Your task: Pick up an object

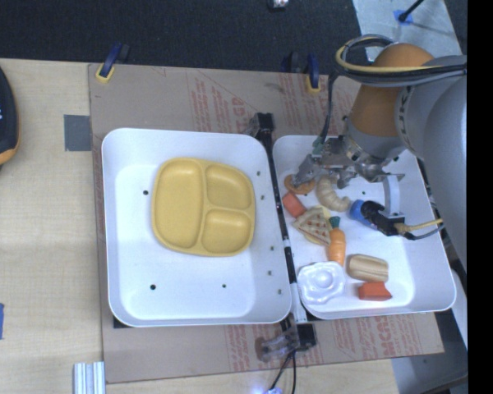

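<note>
Camera view: two bins; the left bin [123, 298] holds one yellow tray [203, 205], the right bin [423, 290] about eight toy foods, among them a croissant [330, 193], a carrot [336, 245], an egg [321, 280] and a bread roll [367, 266]. The gripper [338, 173] hangs low over the croissant; whether its fingers are spread or closed I cannot tell. Both bins rest on a cardboard sheet [189, 97] clamped to a wooden bench [41, 245].

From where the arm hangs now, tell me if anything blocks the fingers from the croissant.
Nothing visible does. The gripper hangs over the far end of the right bin, right above the croissant. The waffle and carrot lie nearer the camera, off the path.
</note>
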You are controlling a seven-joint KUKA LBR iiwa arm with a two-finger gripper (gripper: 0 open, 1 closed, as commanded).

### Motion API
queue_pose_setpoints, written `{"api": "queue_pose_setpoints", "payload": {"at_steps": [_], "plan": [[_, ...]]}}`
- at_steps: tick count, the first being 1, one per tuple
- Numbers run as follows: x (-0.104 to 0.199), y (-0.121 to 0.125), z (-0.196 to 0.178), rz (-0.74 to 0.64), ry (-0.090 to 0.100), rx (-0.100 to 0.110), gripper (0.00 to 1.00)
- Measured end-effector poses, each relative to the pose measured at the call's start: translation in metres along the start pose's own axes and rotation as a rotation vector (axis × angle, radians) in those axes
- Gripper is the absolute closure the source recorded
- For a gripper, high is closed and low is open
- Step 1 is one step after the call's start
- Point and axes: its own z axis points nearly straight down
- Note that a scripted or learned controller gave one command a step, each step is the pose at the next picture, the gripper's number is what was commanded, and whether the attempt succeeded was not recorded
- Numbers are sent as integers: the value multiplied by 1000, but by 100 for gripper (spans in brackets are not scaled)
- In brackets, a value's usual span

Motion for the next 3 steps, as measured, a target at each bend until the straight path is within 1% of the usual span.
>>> {"api": "queue_pose_setpoints", "payload": {"at_steps": [1, 2, 3], "plan": [[-2, 2, -15, 1, -1, -5, 100], [-1, 0, -12, 1, -1, 1, 0], [3, 14, 2, -2, 0, -1, 0]]}}
